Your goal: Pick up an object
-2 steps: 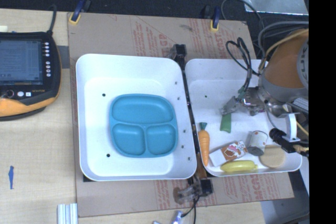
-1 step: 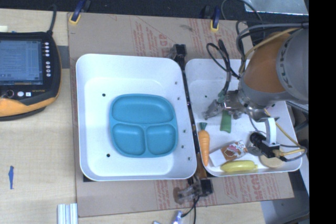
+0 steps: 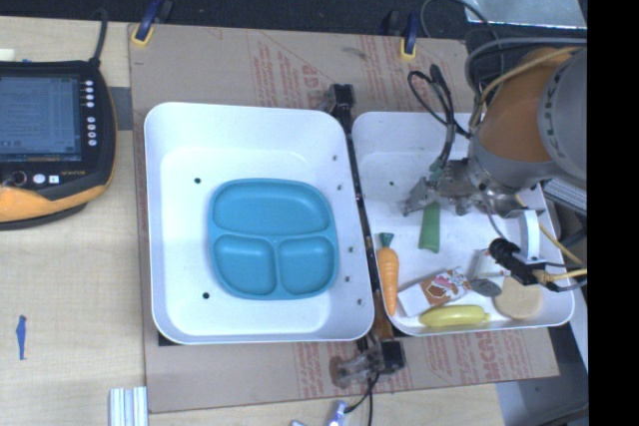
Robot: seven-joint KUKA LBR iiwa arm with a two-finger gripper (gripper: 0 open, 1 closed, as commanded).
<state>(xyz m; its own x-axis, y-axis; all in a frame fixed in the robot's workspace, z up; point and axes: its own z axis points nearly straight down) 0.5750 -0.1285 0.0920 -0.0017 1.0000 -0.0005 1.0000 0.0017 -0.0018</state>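
My gripper [image 3: 435, 200] hangs low over the back half of the right bin [image 3: 389, 140], with its grey fingers spread open. A green stick-shaped object [image 3: 429, 228] lies just below and in front of the fingertips, its upper end between them, not held. Nearer the front of that bin lie an orange carrot [image 3: 387, 276] along the left wall, a yellow banana [image 3: 454, 316], a red-and-white packet [image 3: 444, 287] and a tan round disc [image 3: 517, 299].
The left bin [image 3: 175, 145] holds a blue divided plate [image 3: 272, 236]. A tablet-like pendant [image 3: 50, 130] sits on the bench at far left. Black cables [image 3: 434, 90] loop behind the right bin. The arm's orange band [image 3: 519, 115] looms over the right bin's right side.
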